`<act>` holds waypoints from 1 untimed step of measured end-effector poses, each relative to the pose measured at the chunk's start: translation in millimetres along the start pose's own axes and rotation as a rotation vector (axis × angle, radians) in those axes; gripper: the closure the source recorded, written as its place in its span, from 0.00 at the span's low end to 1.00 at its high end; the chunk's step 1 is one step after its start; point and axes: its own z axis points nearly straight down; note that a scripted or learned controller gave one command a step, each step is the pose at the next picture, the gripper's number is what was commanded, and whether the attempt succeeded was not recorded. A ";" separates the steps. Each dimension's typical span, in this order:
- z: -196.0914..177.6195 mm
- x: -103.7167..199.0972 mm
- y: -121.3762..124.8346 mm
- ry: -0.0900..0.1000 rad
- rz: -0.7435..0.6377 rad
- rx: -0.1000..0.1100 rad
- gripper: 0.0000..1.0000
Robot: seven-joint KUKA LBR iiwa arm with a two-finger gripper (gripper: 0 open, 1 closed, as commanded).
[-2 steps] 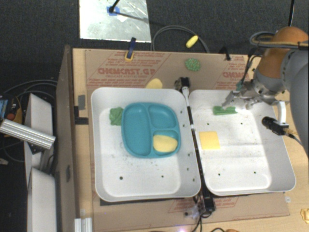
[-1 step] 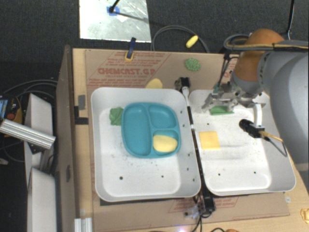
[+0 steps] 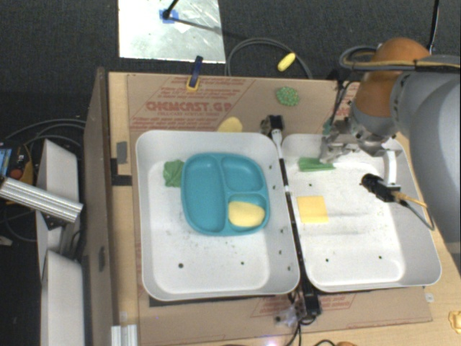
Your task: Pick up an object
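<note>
In the right bin [image 3: 374,265] a flat green piece [image 3: 312,165] lies near the far-left corner. My gripper [image 3: 334,150] hangs right over that piece's right end, low in the bin. A yellow square block [image 3: 312,209] lies closer to the bin's middle left, apart from the gripper. The left bin [image 3: 166,265] holds a blue divided plate [image 3: 209,193] with a yellow rounded piece [image 3: 245,213] in its near-right compartment. A green leafy piece [image 3: 173,172] peeks out at the plate's left edge.
Behind the bins, on the cardboard, lie a yellow piece [image 3: 230,125] and a green round thing [image 3: 288,96]. A yellow-tipped cable [image 3: 286,62] curls beyond the board. The arm's grey body [image 3: 432,121] fills the right side above the right bin.
</note>
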 end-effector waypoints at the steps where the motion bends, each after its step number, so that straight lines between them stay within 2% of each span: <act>1: -68.1 -28.1 -5.4 0.001 0.008 0.003 1.00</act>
